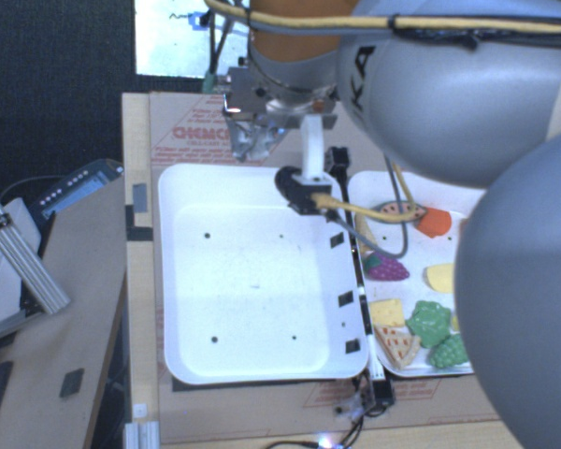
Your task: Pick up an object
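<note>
Toys are lying scattered in the right bin (374, 187): a purple grape cluster (387, 268) near its left wall, an orange piece (435, 221) further back, a yellow piece (438, 277) to the right of the grapes, a yellow wedge (386, 312), a pizza slice (399, 347) near the front, and two green leafy pieces (429, 319) and (450, 351) just beside them. The left bin (178, 344) is sitting alongside, its white floor showing a few small dark dots. The grey arm (467, 82) is reaching in from the right, covering much of the right bin. The gripper (253, 140) is hanging over the bench's back edge, just behind the left bin's far rim, well apart from the toys. Its tip is blurring into metallic clutter, so I cannot tell how wide it is standing or whether anything is sitting in it.
</note>
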Motion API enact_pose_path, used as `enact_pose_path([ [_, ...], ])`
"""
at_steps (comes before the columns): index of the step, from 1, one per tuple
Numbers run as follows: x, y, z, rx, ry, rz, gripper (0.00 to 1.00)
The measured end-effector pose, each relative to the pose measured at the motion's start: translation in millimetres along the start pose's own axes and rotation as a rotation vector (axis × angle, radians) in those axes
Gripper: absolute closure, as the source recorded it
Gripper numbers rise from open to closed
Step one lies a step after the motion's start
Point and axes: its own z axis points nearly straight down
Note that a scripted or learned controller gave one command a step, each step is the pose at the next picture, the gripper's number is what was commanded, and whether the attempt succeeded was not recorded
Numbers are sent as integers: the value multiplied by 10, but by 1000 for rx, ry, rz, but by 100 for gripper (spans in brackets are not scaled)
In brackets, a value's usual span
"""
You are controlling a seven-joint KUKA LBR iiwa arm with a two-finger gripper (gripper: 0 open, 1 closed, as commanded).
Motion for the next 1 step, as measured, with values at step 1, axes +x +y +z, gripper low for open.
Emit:
enact_pose_path([
  [1, -2, 341, -1575, -14, 5, -1, 100],
])
